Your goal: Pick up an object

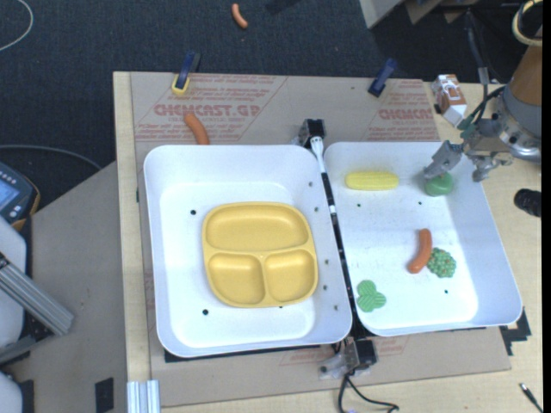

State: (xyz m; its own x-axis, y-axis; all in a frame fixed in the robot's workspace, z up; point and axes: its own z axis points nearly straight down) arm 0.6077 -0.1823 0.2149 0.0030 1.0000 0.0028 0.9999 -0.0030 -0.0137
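Observation:
The right bin (491, 231) holds a yellow corn cob (372, 180) at the back, an orange sausage (419, 250) with a green broccoli piece (442, 263) beside it, a green leafy toy (371, 296) near the front left, and a small round green item (439, 184) at the back right. My gripper (461, 162) hangs over the bin's back right corner, open, its fingers spread. The left finger (442, 157) is just above the small green item. Nothing sits between the fingers.
A yellow three-compartment plate (258, 255) lies in the left bin (164, 231). Another orange sausage (197, 128) rests on the cardboard behind that bin. Clamps (184, 73) hold the board's back edge. A black bracket (313, 132) sits between the bins.

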